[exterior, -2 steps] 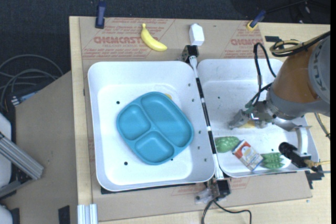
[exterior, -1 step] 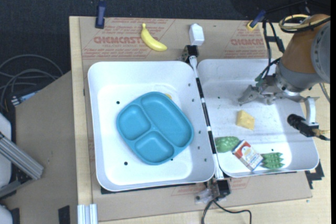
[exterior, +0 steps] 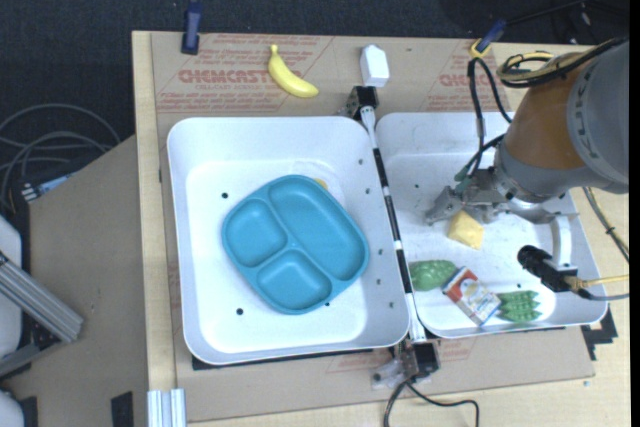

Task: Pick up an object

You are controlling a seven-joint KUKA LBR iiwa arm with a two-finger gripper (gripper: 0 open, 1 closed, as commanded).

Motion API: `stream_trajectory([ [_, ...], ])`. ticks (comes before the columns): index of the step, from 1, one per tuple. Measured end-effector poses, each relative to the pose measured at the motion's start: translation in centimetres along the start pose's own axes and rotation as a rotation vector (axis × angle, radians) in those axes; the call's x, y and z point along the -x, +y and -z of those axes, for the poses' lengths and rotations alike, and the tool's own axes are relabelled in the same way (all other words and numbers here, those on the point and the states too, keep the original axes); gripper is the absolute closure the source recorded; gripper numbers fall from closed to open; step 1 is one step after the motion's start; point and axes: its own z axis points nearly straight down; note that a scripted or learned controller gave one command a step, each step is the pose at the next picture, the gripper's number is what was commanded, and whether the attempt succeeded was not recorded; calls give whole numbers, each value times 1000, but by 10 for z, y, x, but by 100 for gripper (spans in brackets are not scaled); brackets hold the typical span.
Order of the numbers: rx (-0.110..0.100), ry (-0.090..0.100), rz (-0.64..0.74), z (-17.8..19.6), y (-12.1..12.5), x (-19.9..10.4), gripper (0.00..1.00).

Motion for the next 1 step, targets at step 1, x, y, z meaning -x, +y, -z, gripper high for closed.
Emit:
stream_trajectory([
  [1,2,-1,0,10,0,0,100],
])
